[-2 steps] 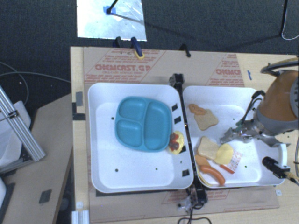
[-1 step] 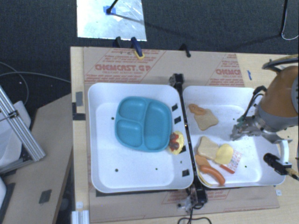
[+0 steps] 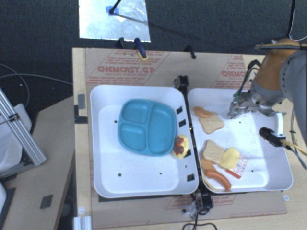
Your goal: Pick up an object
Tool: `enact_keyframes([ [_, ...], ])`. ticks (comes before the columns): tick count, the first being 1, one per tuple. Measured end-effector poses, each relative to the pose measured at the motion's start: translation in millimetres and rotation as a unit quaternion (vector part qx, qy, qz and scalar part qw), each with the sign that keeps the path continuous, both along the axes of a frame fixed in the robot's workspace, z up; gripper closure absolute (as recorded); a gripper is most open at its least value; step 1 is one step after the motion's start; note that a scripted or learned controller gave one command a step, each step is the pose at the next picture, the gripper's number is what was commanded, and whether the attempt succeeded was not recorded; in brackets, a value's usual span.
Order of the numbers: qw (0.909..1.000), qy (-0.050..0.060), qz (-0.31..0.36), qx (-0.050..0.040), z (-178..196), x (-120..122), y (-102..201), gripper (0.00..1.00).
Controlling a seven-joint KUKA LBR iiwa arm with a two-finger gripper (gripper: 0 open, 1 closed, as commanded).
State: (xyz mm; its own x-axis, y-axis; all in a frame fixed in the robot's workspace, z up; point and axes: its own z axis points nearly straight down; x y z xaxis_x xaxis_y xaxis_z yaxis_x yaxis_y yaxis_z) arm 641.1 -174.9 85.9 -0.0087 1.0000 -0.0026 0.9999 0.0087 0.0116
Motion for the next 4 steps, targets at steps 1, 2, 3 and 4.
enact_keyframes([
  [1,1.0,0.003,-0.002,-0.0002,0.0,29.3,-32.8,1.0],
  [2,1.0,0.004,-0.001,0.0002,-0.5,28.4,-31.1,1.0],
  [3,1.0,0.004,-0.001,0.0001,-0.4,28.4,-31.1,1.0],
  [4,1.0,0.004,-0.001,-0.0001,2.5,28.5,-31.2,1.0],
])
